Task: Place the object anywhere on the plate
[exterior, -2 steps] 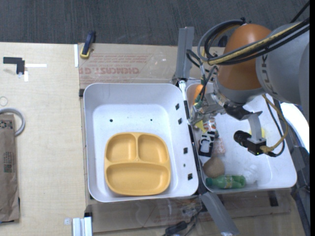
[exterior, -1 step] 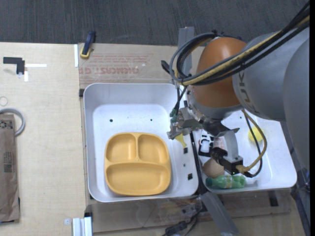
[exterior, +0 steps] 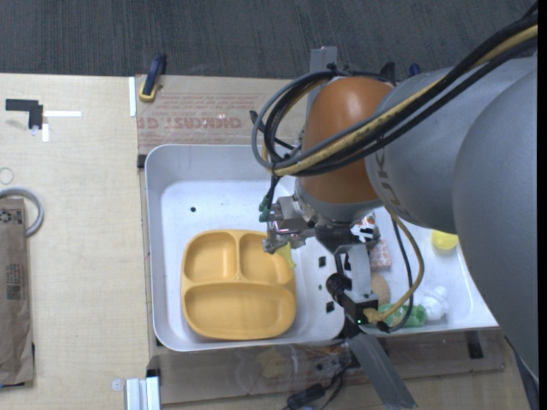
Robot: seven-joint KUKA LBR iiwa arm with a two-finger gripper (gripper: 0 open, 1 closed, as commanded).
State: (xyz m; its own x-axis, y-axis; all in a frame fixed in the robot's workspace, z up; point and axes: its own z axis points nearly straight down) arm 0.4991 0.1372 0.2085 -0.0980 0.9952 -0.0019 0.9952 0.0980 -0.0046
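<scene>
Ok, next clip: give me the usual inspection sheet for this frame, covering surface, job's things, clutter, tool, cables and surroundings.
Surface: shallow white plastic bin on a pale wooden bench.
Job's things: yellow three-compartment plastic plate lies flat in the bin's lower left; no object seen on it.
Clutter: small yellow item, green item, white item and pink-white packet at the bin's right.
Tool: tool over the plate's upper right edge; whether it is open or shut is not discernible.
Cables: black and yellow cables loop round the orange band.
Surroundings: brown cardboard sheet behind the bin; brown paper bag at the left.
</scene>
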